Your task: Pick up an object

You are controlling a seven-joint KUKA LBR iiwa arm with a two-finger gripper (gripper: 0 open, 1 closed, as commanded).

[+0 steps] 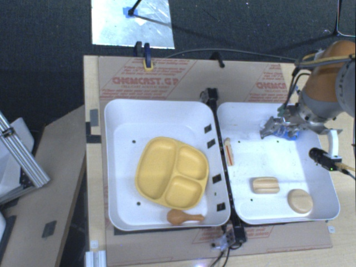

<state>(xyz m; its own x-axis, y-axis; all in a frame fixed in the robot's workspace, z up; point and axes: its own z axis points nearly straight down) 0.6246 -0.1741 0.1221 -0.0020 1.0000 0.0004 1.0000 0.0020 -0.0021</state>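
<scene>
Supporting both bins, the counter (111,74) is the largest item; the arm (328,77) reaches over its right side. The left bin (125,121) contains a yellow tray (172,172), and a drumstick (182,217) lies just beside the tray's near edge. The right bin (250,115) contains a bun (265,185) and a cookie (300,201), near each other at the near wall, and a thin stick (228,152) against the divider.

The hand (281,128) sits low over the far part of the right bin, well apart from all three objects. Its opening cannot be determined; nothing is visible between its tips, so nothing is judged held.

Recommended procedure: select the bun, as it lies clear of the walls. Centre the hand above it, align across its short side, then descend vertically before closing. Avoid the stick, which offers little clearance from the divider.
</scene>
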